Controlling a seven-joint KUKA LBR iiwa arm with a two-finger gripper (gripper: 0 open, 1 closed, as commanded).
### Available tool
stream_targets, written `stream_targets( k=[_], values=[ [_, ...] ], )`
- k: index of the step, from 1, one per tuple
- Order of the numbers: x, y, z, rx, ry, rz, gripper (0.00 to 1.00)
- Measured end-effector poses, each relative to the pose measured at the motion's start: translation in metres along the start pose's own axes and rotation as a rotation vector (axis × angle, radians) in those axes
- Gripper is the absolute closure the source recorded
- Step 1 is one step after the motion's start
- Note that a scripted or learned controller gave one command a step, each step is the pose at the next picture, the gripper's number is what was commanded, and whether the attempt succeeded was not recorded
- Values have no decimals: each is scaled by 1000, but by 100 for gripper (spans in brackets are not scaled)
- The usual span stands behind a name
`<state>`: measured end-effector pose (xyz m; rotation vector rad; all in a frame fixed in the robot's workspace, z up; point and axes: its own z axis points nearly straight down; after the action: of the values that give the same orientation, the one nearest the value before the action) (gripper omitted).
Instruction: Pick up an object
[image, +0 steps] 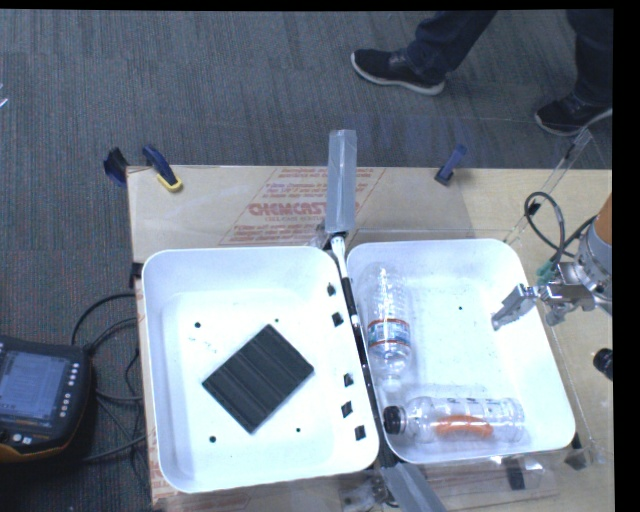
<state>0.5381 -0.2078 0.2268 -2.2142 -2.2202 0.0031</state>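
Bottles (388, 322) (455, 417) lie in right bin (500, 255) | hand (510, 310) over bin, grip state unclear

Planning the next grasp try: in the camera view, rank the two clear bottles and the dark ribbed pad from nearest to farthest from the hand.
From the hand at the right bin's right edge:
1. Bottle with orange inside, lying along the right bin's near edge; too close to call against 2.
2. Bottle with the red-and-blue label, by the divider.
3. Dark ribbed pad, left bin, clearly farthest.

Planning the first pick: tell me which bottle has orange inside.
The bottle along the right bin's front edge, black cap pointing left. The other bottle, beside the divider, carries a red-and-blue label instead.
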Motion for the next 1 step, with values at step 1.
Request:
stream_targets(
  k=[1],
  values=[
    [0, 0, 0, 0, 0, 0, 0]
  ],
)
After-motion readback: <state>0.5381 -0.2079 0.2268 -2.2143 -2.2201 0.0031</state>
